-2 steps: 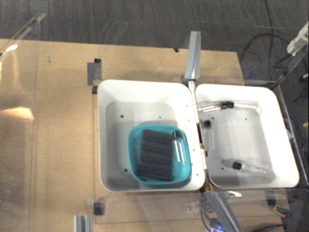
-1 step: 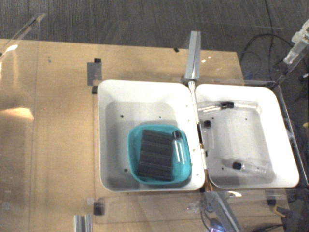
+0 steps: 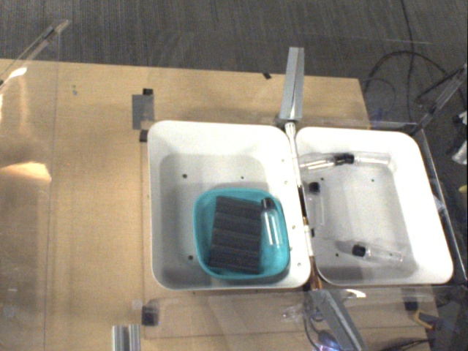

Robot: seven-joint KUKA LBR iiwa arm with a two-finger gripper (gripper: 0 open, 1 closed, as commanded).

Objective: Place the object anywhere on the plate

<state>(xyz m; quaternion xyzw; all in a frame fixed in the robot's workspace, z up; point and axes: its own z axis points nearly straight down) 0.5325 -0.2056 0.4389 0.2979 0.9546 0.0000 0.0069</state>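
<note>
Where it lies on teal plate [image 3: 202,234], clear black-capped vial [image 3: 272,227], claw state impossible to tell

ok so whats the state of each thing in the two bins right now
plate: teal, flat in the left bin, near its front
dark ridged block: lying on the plate
clear tube: lying on the plate, right beside the block
left bin: holds the plate
right bin: holds three clear tubes with black caps
tube at back: lying flat
tube by left wall: lying flat
tube at front: lying flat
</note>
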